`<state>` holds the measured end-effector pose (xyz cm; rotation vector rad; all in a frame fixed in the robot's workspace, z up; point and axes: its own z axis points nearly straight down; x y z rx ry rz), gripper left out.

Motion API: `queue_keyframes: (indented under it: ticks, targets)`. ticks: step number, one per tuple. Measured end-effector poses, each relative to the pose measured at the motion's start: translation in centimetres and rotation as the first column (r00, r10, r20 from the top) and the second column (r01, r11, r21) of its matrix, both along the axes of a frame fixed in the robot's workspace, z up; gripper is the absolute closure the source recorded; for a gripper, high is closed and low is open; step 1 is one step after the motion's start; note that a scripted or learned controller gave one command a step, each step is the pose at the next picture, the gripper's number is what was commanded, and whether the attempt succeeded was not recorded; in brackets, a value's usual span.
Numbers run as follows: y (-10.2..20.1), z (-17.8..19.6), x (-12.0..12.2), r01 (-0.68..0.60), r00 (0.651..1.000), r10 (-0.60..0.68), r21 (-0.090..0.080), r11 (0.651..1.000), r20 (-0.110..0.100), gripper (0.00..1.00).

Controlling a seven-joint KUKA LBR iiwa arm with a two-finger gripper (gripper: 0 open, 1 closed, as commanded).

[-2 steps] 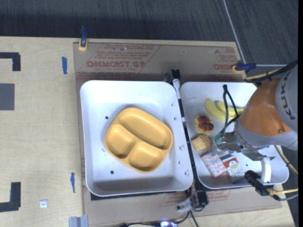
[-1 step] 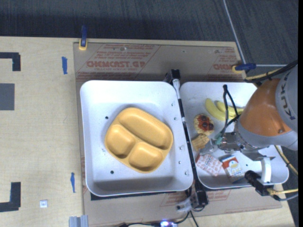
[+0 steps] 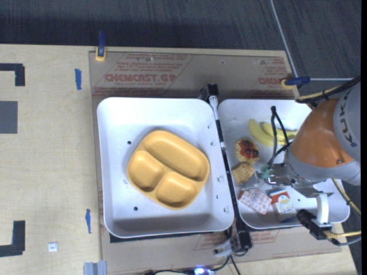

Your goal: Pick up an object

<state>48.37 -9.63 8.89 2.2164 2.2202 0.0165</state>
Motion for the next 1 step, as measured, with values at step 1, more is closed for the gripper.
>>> queue_keyframes:
  ticks: [1]
  targets:
    - [0.38, -0.02, -0.04, 0.003, 1.0, -0.003, -0.006, 1.0, 0.002, 0.0]
